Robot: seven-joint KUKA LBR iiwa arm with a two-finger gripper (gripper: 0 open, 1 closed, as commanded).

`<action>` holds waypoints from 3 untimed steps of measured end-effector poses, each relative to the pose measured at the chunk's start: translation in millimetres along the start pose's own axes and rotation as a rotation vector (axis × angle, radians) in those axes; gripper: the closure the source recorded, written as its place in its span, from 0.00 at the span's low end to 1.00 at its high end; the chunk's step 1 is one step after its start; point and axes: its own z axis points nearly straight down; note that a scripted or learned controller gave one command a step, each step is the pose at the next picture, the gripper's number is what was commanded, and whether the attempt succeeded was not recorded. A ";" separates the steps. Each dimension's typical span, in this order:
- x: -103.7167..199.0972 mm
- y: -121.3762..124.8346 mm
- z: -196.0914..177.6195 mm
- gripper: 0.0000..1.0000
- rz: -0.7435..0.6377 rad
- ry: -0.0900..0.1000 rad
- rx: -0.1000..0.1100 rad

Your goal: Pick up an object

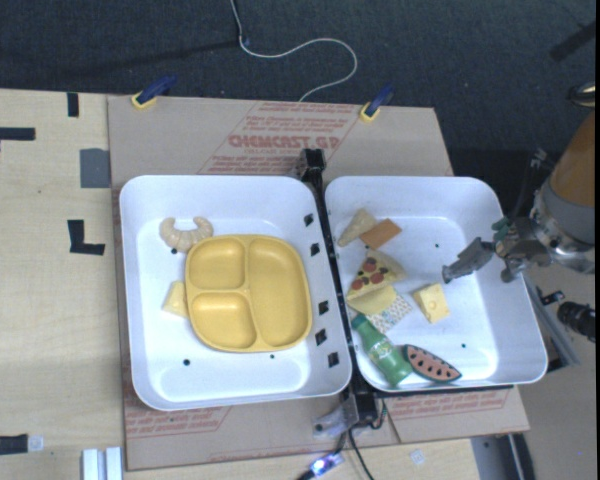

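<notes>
The cardboard sheet (280, 138) under the 2 bins carries red printed lettering along its upper part, near the top centre of the frame. The largest line looks like "CHEMGEAR" or something close, but it is too blurred to read with certainty. Smaller red lines above and below it cannot be made out. More faint red print shows on the cardboard's lower edge, also unreadable.

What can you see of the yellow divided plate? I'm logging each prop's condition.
The yellow divided plate is a rounded-square tray of matte plastic by its look, with three compartments split by raised ridges. It lies flat, slightly rotated, in the left bin. A pale yellow wedge meets its left edge and a beige croissant-like piece sits at its upper left corner.
</notes>
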 end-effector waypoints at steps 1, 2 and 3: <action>0.3 2.6 -7.3 0.00 -0.004 -0.003 -0.013; 1.6 5.4 36.3 0.00 -0.005 -0.003 -0.010; 6.9 8.9 99.6 0.00 -0.005 -0.002 -0.007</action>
